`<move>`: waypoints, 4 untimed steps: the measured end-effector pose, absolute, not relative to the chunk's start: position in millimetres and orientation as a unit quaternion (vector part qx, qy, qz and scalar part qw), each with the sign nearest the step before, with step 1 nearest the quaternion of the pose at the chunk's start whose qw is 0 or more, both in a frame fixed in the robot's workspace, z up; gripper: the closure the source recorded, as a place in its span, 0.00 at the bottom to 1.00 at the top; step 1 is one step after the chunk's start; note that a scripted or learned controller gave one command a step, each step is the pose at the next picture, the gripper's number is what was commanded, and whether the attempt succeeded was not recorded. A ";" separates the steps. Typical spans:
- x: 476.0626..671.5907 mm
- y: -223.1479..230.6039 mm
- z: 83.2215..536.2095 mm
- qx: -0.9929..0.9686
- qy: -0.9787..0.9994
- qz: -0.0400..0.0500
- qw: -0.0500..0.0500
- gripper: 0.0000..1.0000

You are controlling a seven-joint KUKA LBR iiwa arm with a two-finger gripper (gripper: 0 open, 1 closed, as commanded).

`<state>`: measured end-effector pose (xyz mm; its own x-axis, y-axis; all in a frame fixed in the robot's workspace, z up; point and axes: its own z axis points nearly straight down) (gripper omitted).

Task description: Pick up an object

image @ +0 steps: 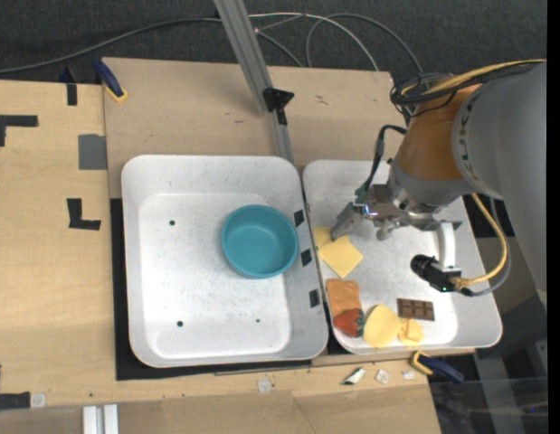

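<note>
Gripper (363, 223) with fingers spread, holding nothing, above the right bin (460, 333) near its left wall; yellow cheese slice (341, 256) just below. Teal bowl (259, 240) in the left bin (162, 269).

Glossy plastic bowl (259, 240) — matt wooden bench (44, 170)

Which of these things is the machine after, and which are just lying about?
Could be picked:
yellow slice nearest the hand
orange block
tomato
brown bar
yellow lump
blue bowl

Just lying about:
cables
clamps
tape marks
</note>
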<state>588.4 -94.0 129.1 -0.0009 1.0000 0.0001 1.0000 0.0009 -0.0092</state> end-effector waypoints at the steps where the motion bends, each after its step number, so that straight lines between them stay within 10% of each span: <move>1: 589.0 -93.7 89.1 -0.707 -0.707 0.000 0.000 0.00; 2: 588.4 -92.6 98.5 -0.706 -0.708 0.000 0.001 1.00; 4: 588.1 -104.4 206.7 -0.707 -0.707 -0.001 -0.002 1.00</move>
